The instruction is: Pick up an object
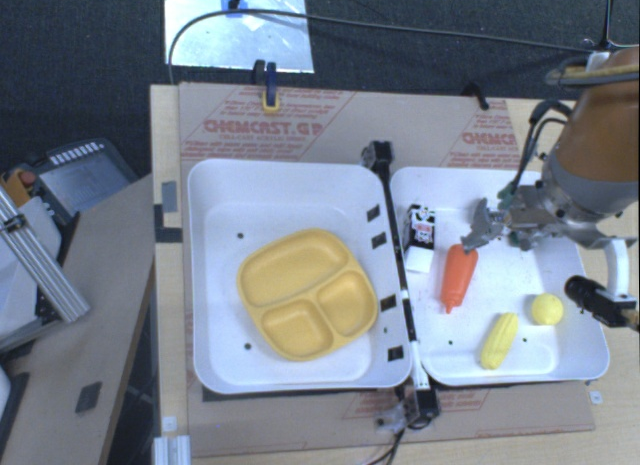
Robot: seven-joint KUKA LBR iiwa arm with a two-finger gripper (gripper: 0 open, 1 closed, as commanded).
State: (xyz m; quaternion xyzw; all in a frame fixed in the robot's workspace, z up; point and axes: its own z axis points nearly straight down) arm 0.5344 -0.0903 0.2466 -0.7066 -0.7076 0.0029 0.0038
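1. My grey two-finger gripper hangs over the right white bin; I cannot tell its state.
2. The orange plastic carrot lies just below and left of my tip, near the bin's middle.
3. Its long axis runs nearly up-down in view, narrow end at the bottom.

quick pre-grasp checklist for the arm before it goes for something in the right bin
1. Claw above right bin: ok.
2. Claw near a target: ok, close to the top end of the orange carrot.
3. Claw free of any object: ok, nothing seen between its tips.
4. Carrot clear of yellow corn and yellow ball: ok, apart.
5. Small black-and-white carton close to the carrot's top: cannot tell if touching.
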